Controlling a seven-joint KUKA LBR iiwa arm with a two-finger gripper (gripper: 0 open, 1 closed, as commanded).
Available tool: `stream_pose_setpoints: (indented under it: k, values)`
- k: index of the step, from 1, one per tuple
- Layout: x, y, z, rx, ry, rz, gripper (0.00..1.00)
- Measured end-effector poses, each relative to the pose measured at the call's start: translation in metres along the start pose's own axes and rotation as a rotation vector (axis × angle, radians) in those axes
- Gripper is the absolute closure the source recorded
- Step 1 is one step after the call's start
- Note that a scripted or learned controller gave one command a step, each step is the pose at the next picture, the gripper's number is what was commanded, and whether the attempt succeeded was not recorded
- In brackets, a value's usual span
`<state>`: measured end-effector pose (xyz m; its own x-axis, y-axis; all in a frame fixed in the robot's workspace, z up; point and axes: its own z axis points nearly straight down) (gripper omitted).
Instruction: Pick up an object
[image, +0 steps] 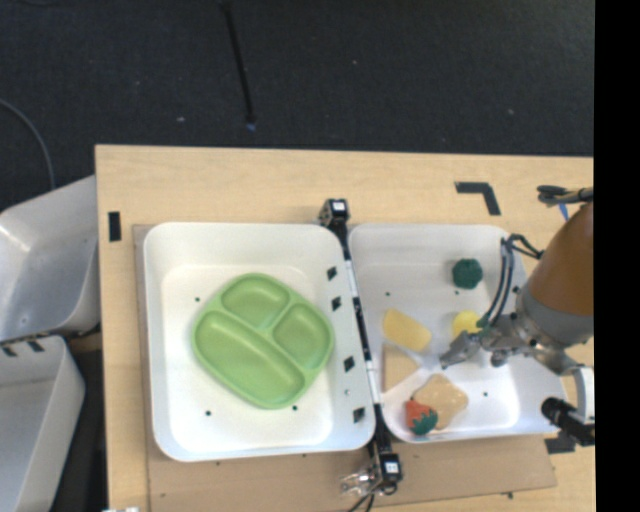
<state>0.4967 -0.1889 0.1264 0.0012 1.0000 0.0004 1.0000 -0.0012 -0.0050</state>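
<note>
A green divided plate (262, 340) lies in the left bin (160, 400).

A light wooden bench (250, 180) holds two white bins side by side, touching in the middle. The left bin (160, 400) and the right bin (420, 240) sit flat on it. Small black marks (478, 195) show on the wood.

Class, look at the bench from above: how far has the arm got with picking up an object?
Done: the gripper has reached into the right bin, low among the objects. In hand: nothing visibly held; it sits between the pale yellow block and the beige piece. Left: grasping and lifting one. The green ball lies apart.
</note>
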Motion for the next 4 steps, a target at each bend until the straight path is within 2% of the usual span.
stream_pose_setpoints:
  k: [1, 3, 4]
  values:
    - [-0.001, 0.002, -0.015, -0.008, -0.002, 0.004, 1.0]
    - [-0.005, 0.007, -0.142, -0.014, -0.004, -0.005, 1.0]
    - [-0.006, 0.008, -0.17, -0.01, -0.003, -0.005, 1.0]
